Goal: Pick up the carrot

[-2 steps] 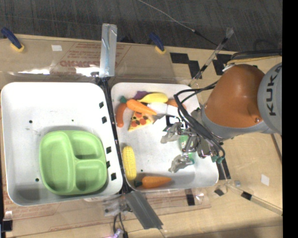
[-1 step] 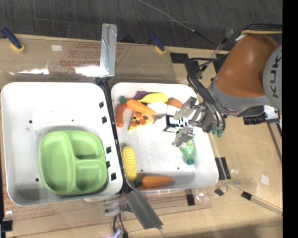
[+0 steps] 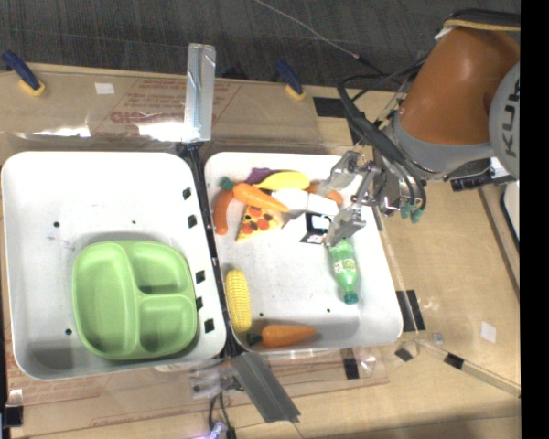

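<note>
Carrots, or things shaped like them, lie in 2 spots of my right bin: one carrot flat along the near edge, close to the near-left corner and just beside the foot of the corn cob, and another orange piece in the heap at the far edge, tangled with a banana and other toy food. My hand hangs over the right half of that bin near its far-right corner, above the top of the green bottle; its tip is a jumble of metal and cable from up here, so I cannot tell how it is set, and I see nothing held in it. I judge the near-edge carrot the easier target: it lies alone, with bare white floor on its far side, though the bin wall hugs its near side and the corn crowds its left end. The left bin carries a green divided plate and does not concern me.
</note>
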Controlling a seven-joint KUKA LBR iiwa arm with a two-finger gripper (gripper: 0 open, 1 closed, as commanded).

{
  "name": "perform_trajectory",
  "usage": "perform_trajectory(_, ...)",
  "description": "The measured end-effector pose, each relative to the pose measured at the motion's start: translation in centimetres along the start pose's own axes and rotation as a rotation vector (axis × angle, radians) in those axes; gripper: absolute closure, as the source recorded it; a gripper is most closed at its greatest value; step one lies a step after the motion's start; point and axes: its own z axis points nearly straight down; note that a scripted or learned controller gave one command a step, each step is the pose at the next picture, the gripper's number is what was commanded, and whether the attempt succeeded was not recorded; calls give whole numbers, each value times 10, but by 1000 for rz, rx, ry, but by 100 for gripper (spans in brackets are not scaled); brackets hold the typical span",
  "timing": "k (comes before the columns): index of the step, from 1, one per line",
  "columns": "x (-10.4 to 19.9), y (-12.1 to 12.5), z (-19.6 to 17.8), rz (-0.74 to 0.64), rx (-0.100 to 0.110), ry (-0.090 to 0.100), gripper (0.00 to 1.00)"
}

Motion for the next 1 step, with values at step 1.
perform_trajectory(1, -32, 6, 54, 688, 2, 5, 0)
